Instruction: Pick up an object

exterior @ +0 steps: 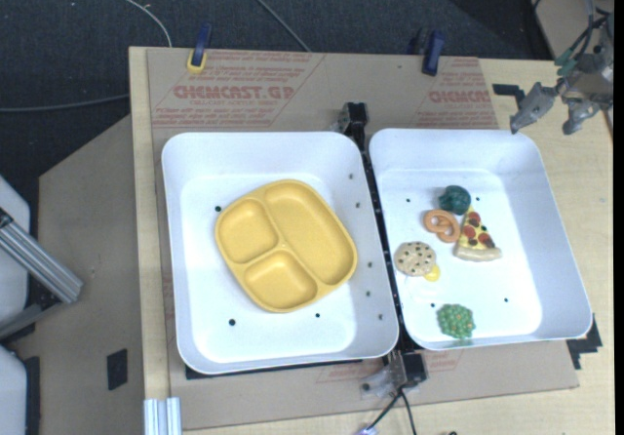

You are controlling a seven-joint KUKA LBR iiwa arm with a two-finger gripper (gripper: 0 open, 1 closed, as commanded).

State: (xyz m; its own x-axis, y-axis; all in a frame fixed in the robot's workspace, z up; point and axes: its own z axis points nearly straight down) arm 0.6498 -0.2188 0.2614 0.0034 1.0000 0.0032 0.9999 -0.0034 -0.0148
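Observation:
The right bin holds several toy foods: a dark teal round piece, a pretzel, a pizza slice, a cookie and a green broccoli. My gripper hangs at the far right, above the bench just beyond that bin's back right corner. It is open, with nothing between its fingers, and stands well apart from every food piece.
In the left bin lies a yellow divided plate. A black clamp sits between the bins at the back. Blue clips hold the cardboard base at its rear edge. Cables trail across the dark floor behind.

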